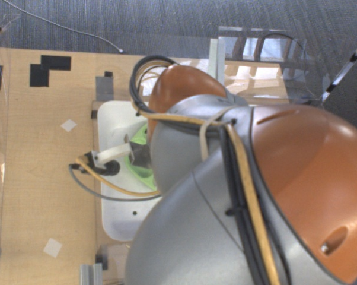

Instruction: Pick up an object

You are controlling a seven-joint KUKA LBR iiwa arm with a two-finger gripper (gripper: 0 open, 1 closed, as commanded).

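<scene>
The grey and orange arm (238, 177) covers most of the view and reaches down into the left white bin (114, 120). Its gripper (138, 153) shows as a dark part low in that bin, right over a bright green object (144, 176). The green object lies on the bin floor and pokes out both above and below the dark part. The arm hides the rest of it. A white cylinder (111, 154) and a black fitting (110, 168) with yellow and grey cables stick out to the gripper's left.
The wooden bench (42, 159) lies left of the bin, with black marks and small pale tags on it. A cable loop (144, 76) arcs above the arm's orange band. A metal frame (255, 52) stands at the back right.
</scene>
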